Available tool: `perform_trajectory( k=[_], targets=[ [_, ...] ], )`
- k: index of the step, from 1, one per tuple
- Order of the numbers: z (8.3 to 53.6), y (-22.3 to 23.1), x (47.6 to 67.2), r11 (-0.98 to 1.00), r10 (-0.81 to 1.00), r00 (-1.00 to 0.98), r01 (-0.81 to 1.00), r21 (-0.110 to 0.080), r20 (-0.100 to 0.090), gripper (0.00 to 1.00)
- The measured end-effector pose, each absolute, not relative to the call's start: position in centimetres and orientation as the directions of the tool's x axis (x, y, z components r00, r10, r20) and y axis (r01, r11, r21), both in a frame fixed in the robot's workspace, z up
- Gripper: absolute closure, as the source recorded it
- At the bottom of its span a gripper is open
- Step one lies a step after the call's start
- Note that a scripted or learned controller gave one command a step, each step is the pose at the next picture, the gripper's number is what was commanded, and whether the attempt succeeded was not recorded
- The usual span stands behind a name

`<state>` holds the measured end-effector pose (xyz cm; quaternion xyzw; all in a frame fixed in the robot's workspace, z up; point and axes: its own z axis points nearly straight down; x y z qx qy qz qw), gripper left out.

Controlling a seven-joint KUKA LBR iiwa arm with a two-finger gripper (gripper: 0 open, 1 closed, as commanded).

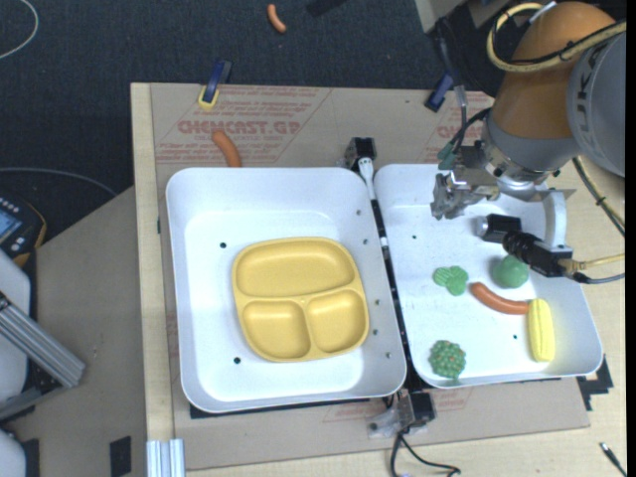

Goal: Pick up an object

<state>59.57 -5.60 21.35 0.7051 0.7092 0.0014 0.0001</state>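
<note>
The fingers (449, 199) hang near the right bin's (407, 189) far edge; I cannot tell their gap. The sausage (500, 300) lies well apart, nearer the front.

The arm (556, 78) is cut off by the right and top edges. The gripper (449, 199) is seen from above; the finger state cannot be resolved. The round green object (513, 272) is partly covered by the black wrist fitting (522, 244). The right bin (586, 366) has its far-right rim hidden beneath the arm.

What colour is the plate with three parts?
Yellow. The divided plate shows best in the camera view, in the left bin.
</note>
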Motion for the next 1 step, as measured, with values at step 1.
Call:
perform_trajectory(
  k=[1],
  targets=[
    [23.07,-4.33,60.18,0.003,1.000,-0.003,1.000,0.005,0.000,1.00]
  ],
)
